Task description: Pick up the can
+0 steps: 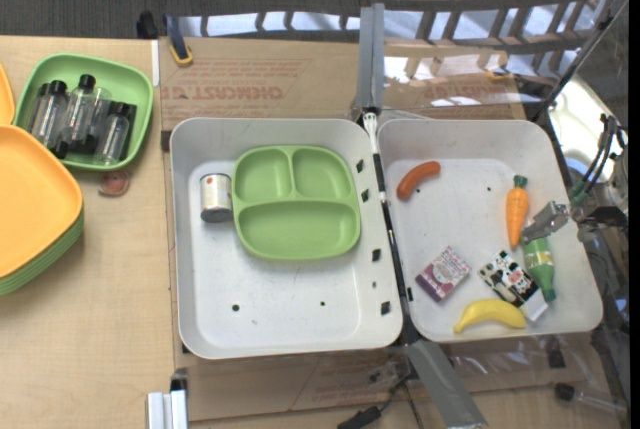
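Silver and short, the can sits in the left bin, just beside the left edge of the green divided plate. Its round end shows toward the far side and its long axis runs near-to-far; upright or lying, I cannot tell. At the right bin's right rim, dark arm parts and cables lean in. The metal gripper hangs between the carrot and a green bottle, well apart from the can; whether it is open or closed cannot be told.
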Robot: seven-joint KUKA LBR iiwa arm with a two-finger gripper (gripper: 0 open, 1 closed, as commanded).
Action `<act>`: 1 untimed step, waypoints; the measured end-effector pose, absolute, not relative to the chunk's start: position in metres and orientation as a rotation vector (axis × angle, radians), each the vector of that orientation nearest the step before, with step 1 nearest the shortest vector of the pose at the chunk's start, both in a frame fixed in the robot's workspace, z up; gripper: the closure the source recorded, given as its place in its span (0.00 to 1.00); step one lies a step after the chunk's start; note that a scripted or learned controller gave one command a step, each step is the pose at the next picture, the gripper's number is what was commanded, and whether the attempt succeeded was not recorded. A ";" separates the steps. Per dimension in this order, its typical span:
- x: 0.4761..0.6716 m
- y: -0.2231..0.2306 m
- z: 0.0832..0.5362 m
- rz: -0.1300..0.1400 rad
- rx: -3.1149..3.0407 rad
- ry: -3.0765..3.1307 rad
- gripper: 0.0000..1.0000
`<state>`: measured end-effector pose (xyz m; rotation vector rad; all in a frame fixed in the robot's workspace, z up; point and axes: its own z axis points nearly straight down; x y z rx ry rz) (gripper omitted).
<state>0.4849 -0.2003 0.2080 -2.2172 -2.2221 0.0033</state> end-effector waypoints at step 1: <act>0.492 -0.152 0.099 -0.003 -2.134 -2.308 0.00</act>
